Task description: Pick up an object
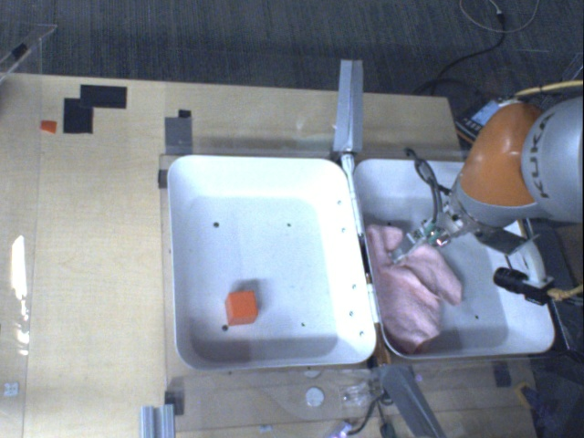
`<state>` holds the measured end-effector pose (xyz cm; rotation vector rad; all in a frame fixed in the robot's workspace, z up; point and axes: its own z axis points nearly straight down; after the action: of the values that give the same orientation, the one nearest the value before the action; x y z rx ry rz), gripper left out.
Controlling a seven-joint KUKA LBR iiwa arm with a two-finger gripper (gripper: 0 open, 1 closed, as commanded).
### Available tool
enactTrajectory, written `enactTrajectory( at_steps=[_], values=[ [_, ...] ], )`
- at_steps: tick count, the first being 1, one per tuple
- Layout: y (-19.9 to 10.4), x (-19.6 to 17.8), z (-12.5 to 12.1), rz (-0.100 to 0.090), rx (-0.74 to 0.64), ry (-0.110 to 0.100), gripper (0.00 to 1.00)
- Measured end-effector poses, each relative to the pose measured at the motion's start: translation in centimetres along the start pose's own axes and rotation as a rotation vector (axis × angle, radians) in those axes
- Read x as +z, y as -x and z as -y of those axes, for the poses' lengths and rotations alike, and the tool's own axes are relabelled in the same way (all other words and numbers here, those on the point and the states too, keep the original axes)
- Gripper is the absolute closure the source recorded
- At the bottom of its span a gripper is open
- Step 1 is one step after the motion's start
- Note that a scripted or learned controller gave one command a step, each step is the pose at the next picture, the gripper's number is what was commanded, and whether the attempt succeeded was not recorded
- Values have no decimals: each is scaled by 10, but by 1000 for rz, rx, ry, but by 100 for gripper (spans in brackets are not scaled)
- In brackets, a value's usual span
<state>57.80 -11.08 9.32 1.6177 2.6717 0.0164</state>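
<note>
The grey KUKA arm with its orange band (497, 158) reaches in from three o'clock and bends down over the right shallow white plastic bin (520, 336). Its two-finger gripper (422, 238) sits low in that bin, at the upper edge of a crumpled pale pink cloth (412, 290). The metal fingertips (408, 245) touch or press into the cloth's top folds, but whether the jaws are clenched on the fabric or released cannot be told from this slant.

The pink cloth lies against the bin's left wall, stretching from the gripper toward six o'clock.

In the left shallow white plastic bin (196, 245), a small orange foam cube (242, 307) rests on the floor toward seven o'clock of the bin's centre, well apart from the gripper. Both bins stand side by side on the light wooden bench (91, 272).
</note>
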Motion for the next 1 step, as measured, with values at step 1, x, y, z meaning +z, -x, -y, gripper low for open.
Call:
enactTrajectory(
  at_steps=[1],
  values=[
    [-19, -30, 17, -5, -37, -10, 0]
  ],
)
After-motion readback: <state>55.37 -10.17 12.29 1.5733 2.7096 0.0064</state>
